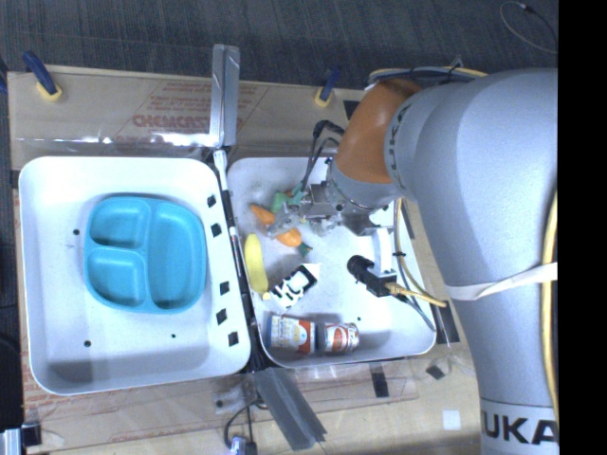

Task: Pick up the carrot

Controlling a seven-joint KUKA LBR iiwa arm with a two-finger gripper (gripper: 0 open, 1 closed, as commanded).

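Here two white bins (57, 349) sit on a brown bench (142, 102).

The arm (474, 188) hides the right bin's (417, 344) far corner; the gripper's (305, 209) finger state is unreadable.

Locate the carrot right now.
Camera view: carrot lies in the right bin's upper left, right of the banana, just below-left of the gripper.
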